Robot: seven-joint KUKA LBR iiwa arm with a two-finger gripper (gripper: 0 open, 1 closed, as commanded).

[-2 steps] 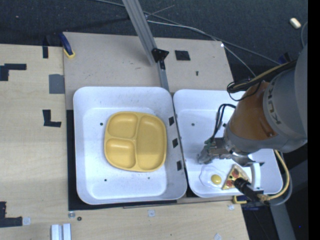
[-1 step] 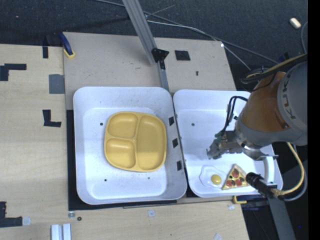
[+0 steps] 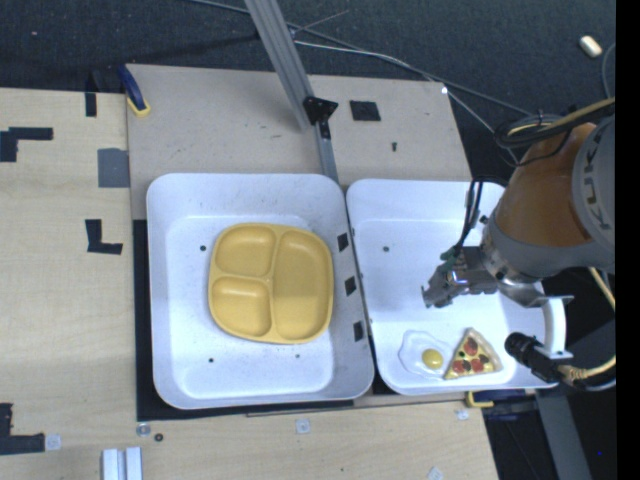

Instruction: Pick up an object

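Nearest the camera, in the right bin [image 3: 400, 203], two small toys lie at its near edge: a fried egg [image 3: 423, 354] and, just to its right, a pizza slice [image 3: 472, 356]. They sit close together, perhaps touching, flat on the bin floor. Either would serve as the object to pick up, and both are plainly not yet lifted.

A little farther back in the same bin is the gripper [image 3: 438, 290], above the bin floor and apart from both toys, farther in than the egg and slightly to its right. Nothing can be seen between its fingertips, but its dark shape is too small and blurred to show how wide the jaws stand, so I cannot tell whether they are open or closed.

In the left bin [image 3: 175, 268] a yellow divided plate [image 3: 270, 282] lies in the middle, well apart from the arm.

As I judge it, the pick has not been made: approach, closing on a toy and the lift are all left.
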